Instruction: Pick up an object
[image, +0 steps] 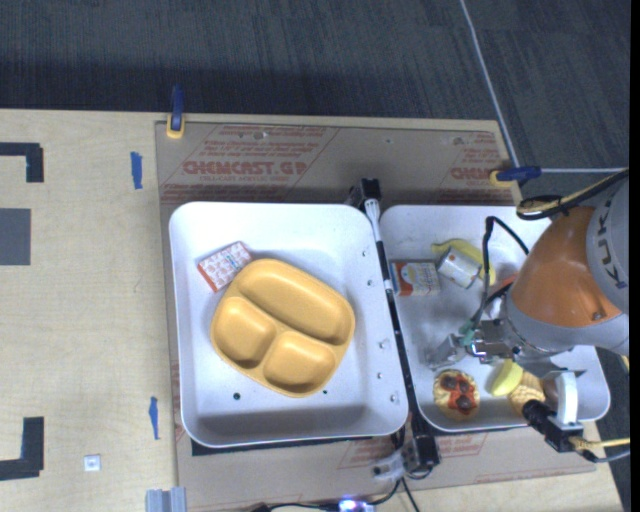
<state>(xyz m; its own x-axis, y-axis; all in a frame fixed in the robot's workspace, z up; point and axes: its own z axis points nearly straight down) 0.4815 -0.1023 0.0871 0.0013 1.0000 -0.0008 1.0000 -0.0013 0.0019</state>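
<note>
Camera view: gripper (470, 345) sits low in the right bin (420, 225), lower right of frame, metal fingers pointing left over the bin floor; how far the jaws are apart can't be told at this size, nothing visibly between them. Just below it, a round red-and-yellow item (456, 391); beside that a small yellow piece (505, 378). Above, a red-and-white packet (415, 277) and a yellow-and-white object (460, 262) near the bin's top. Orange wrist band (565, 275) at right edge. Left bin (195, 235) holds a yellow divided tray (283, 325) touching a small red-white card (222, 265) at upper left.
</note>
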